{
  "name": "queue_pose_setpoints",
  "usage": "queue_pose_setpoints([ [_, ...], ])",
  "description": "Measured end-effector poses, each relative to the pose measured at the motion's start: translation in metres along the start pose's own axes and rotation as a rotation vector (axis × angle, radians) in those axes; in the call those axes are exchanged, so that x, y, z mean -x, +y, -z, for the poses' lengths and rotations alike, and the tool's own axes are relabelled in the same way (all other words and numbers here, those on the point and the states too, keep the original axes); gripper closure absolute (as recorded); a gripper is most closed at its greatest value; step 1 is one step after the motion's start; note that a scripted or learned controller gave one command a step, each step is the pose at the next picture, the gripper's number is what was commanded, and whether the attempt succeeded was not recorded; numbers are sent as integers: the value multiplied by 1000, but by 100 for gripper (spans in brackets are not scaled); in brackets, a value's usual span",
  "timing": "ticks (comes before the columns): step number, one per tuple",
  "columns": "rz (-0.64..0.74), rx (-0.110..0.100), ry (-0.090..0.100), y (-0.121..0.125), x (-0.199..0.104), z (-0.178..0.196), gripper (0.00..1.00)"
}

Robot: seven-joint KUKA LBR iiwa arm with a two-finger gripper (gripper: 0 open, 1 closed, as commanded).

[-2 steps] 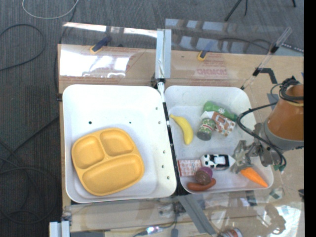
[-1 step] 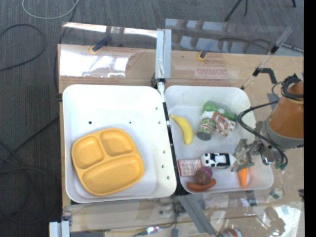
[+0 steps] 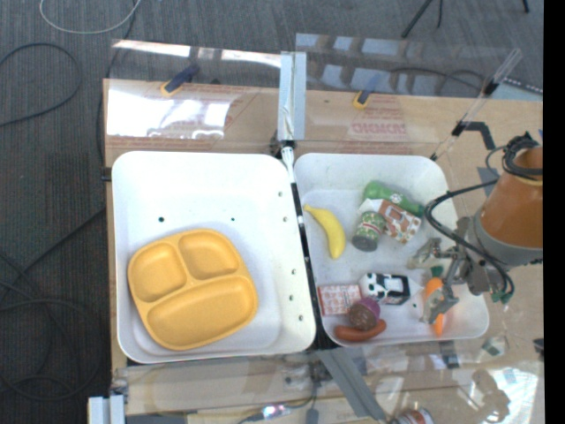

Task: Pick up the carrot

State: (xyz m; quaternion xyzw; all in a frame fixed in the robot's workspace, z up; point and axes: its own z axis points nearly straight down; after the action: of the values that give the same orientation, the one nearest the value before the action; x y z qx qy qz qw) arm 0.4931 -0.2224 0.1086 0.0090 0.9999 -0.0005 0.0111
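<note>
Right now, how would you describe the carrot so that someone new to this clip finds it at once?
Start at the right white bin, the one crowded with toy food. Go to its near right corner, beside the tool: the carrot lies there, small and bright orange. The yellow banana lies well to its left, and the black-and-white cow is its closest neighbour.

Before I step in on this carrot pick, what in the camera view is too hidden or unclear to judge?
- Gripper grip: metal parts overlap the carrot, so contact is unclear.
- Carrot's full shape: partly covered by the gripper.
- Arm: cut off by the right edge.
- Can and small box labels: too small to read.
</note>
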Motion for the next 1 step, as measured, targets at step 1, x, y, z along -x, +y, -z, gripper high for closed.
queue_pose_setpoints([
  [1,-1,1,-1,0,1,8,100],
])
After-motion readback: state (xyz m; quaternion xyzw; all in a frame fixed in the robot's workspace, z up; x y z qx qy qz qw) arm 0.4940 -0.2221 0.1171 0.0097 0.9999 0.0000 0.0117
